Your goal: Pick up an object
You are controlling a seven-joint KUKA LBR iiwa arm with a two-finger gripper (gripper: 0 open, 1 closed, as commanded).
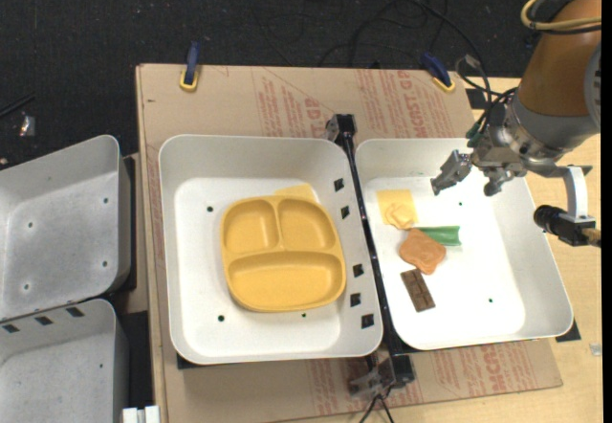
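Claw: the claw (472, 176) hangs over the right bin (535, 316), fingers apart, nothing between them.
Right bin: a yellow piece (397, 208), a green piece (442, 234), an orange piece (423, 253) and a brown bar (417, 290) lie close together near its left side.
Left bin: the left bin (191, 316) holds a yellow tray (283, 254).

A yellow divided tray (283, 253) lies in the left bin (191, 172), on a cardboard-covered bench (249, 96).
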